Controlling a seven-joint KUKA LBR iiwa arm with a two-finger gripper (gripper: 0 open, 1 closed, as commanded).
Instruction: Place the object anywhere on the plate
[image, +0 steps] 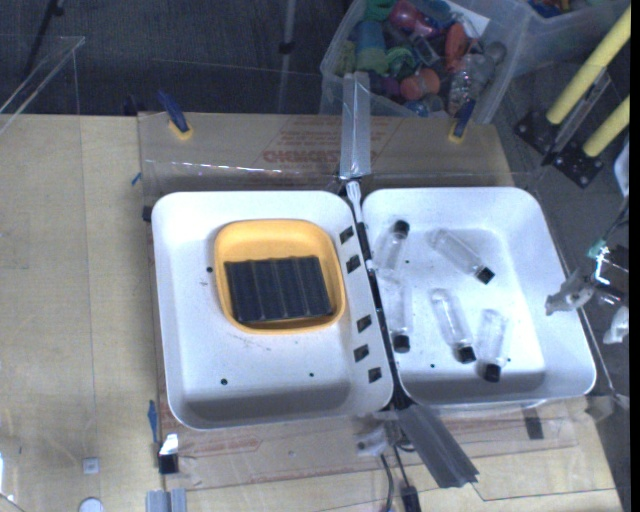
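- Plainly, the counter (70, 300) is the largest thing here: a pale wood-grain sheet, flat and matt, carrying both bins.
- The left bin (185, 330) is a shallow white tray with rounded corners and a smooth, slightly glossy wall; the right bin (520, 215) matches it and touches it along a central divider.
- The plate (278, 240) sits in the left bin: an orange-yellow, rounded-square dish that looks like plastic, with a dark ribbed insert lying on its floor.
- Several clear vials with black caps lie scattered in the right bin, all well apart from the plate. One vial (463, 255) lies tilted near the bin's far side; others lie nearer the front wall. They look like smooth, slim cylinders, likely to roll.
- The gripper (585, 290) sits at the right bin's right rim, a small grey metal part. It carries nothing that can be seen, and how far open it is cannot be told.
- Judging by this, the task is at its start: no vial is picked up. The next move calls for reaching over a vial, closing across its narrow width, then carrying it left over the divider.
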